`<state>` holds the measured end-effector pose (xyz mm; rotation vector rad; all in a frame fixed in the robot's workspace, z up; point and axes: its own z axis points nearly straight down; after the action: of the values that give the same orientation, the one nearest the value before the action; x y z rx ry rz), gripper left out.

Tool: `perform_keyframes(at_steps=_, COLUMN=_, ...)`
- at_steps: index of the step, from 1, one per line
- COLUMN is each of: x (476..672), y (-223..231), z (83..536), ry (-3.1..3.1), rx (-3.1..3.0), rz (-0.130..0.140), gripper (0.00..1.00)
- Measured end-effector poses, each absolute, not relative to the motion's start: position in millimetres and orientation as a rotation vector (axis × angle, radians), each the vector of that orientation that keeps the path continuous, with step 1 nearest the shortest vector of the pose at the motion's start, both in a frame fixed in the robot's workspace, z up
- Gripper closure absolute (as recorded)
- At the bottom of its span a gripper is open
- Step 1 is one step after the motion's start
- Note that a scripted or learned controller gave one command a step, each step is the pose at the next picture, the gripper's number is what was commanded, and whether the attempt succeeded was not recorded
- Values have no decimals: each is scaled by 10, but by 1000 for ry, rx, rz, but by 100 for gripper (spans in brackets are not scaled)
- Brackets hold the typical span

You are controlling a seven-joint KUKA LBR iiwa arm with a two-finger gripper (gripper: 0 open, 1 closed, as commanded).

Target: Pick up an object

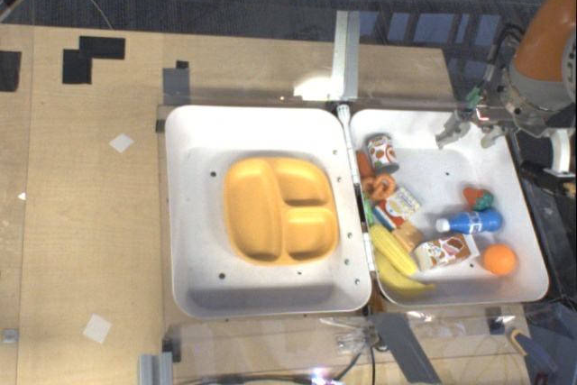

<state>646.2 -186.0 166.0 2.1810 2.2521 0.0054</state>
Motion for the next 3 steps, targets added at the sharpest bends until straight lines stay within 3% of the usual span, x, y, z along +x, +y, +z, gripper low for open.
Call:
perform_keyframes(at_steps=1, x=6039, y=-1402, z=887, ry=2370, rx=2048, rz=9, gripper=0)
perform_keyframes(at_steps=2, x=6647, y=-1094, z=872, ry=1782, rx=2583, rz=8, gripper=0)
perform_keyframes(at_steps=3, x=6707, y=-1812, z=1263, ry=1842, rx=2534, rz=9, gripper=0)
